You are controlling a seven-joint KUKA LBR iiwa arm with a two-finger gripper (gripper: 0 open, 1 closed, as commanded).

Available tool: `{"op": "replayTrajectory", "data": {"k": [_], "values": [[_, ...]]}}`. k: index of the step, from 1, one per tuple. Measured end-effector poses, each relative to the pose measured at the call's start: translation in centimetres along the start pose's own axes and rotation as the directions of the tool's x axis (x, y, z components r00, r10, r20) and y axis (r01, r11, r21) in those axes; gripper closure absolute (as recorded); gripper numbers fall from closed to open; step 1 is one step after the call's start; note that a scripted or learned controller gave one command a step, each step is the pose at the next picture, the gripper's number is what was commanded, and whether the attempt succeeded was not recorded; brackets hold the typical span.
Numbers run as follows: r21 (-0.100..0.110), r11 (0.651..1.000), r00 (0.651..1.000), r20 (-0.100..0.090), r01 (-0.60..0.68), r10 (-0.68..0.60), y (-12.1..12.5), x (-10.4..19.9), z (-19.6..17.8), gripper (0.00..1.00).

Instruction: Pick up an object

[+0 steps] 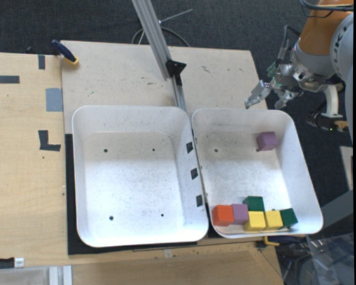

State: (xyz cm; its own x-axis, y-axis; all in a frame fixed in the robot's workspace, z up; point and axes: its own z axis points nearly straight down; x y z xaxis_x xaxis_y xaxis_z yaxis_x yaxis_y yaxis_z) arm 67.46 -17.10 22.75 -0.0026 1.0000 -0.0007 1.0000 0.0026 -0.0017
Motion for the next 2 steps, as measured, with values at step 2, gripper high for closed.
{"op": "replayTrajectory", "data": {"k": [2], "values": [[0.0, 1.0, 1.0, 0.001, -0.002, 0.002, -4.2, -3.8, 11.8, 0.0]]}}
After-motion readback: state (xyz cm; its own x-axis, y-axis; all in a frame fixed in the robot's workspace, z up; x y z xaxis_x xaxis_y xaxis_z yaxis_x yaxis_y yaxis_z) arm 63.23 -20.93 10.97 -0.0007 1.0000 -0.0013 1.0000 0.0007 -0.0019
